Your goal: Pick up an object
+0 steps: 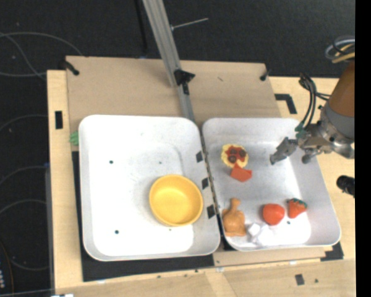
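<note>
Several small toy foods lie in the right-hand bin (321, 184), all below and to the left of the end effector (292, 151): a little yellow tart with red topping (234, 155) and a red wedge (241, 174) touching its lower edge are nearest, a red tomato (272, 213) and a strawberry (296, 208) sit side by side lower down, and a tan chicken leg (234, 218) lies furthest, beside a white crumpled bit (255, 232). Over the bin's upper right, the end effector hangs spread apart, grasping nothing. Well off to its left, a yellow bowl (175, 200) rests in the left bin (111, 147) on the bench (123, 85).
</note>
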### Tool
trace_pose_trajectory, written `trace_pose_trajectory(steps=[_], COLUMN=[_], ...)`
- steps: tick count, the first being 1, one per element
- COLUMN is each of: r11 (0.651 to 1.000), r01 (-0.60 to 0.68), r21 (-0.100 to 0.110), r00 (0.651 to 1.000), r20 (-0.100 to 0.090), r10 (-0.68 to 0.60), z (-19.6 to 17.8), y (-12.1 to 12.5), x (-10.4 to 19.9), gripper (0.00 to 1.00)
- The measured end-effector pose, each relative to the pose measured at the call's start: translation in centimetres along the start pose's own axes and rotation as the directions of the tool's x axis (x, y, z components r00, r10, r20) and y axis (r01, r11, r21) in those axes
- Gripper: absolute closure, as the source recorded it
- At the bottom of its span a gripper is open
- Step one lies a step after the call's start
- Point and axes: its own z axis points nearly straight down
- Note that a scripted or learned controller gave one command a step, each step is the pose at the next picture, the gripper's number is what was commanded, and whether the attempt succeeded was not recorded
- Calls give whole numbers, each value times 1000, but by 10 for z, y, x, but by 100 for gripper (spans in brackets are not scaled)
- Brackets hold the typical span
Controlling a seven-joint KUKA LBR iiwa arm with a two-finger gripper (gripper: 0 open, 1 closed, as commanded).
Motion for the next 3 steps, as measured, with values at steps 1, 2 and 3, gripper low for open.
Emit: trace_pose_trajectory(steps=[1, 2, 3], r11=[1000, 1000, 1000], r01=[0, -4, -5], r21=[0, 5, 6], r00=[1000, 1000, 1000], r20=[0, 3, 2], r10=[0, 4, 5], z=[0, 50, 112], y=[0, -4, -7], x=[0, -12, -7], gripper=[0, 0, 0])
